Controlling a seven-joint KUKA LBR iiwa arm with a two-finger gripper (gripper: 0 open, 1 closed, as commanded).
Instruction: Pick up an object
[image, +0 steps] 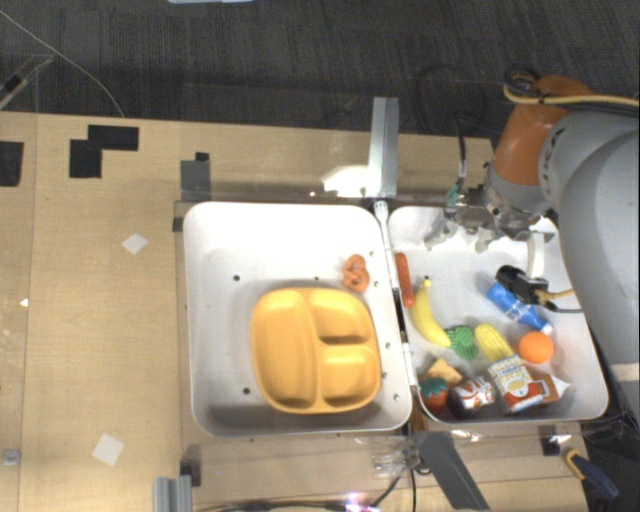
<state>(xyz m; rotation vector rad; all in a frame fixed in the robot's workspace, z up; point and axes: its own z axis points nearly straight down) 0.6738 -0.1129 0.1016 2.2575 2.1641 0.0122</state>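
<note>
White plastic bins sit side by side on the pale wooden table (90, 330), and we look down on them at a slant. The left bin (215, 240) holds a yellow divided tray (315, 350) and, just beyond the tray's far right corner, a small orange pretzel-like piece (355, 271).

The right bin (590, 395) is crowded towards its near end. We see a red sausage (402, 275) along the left wall and a banana (428, 318) beside it. Next come a green knobbly piece (461, 342), a yellow corn cob (492, 343), a blue bottle (518, 306), an orange ball (537, 347) and a small carton (511, 377).

The grey arm (590, 200) reaches in from the right. Its jaws hang at the far end of the right bin, apparently spread, with nothing between them. Every object lies in a bin.
</note>
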